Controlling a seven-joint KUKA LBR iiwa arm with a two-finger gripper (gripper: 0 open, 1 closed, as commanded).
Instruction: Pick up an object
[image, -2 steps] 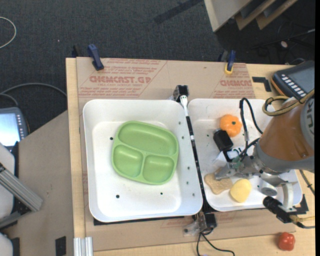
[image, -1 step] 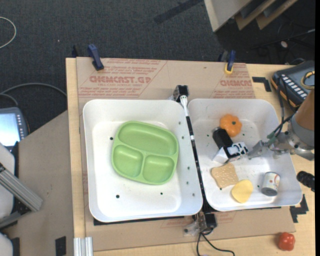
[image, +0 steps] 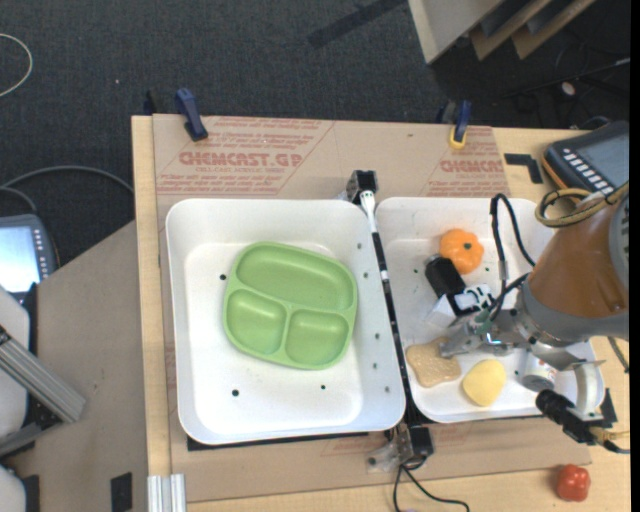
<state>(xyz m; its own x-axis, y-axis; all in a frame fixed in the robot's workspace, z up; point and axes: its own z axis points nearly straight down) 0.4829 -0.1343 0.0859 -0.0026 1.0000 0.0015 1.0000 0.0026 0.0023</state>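
Gripper (image: 465, 342) low in the right bin (image: 425, 222), just above the tan toast-shaped piece (image: 430, 368) and beside the yellow lemon-like object (image: 483, 383). We cannot tell from this slanted view whether it is open or closed, and we see nothing held in it. A small orange fruit (image: 460, 246) lies farther back in the same bin; a green divided plate (image: 290, 305) occupies the left bin (image: 185, 300).

We judge the risks as follows. The tan piece is flat and lies close to the wall shared with the left bin, so a descent may close above it or slip off its edge. The yellow object is rounded and may roll away if touched off-centre. With two candidates so near each other, a closing gripper could nudge one while aiming at the other.
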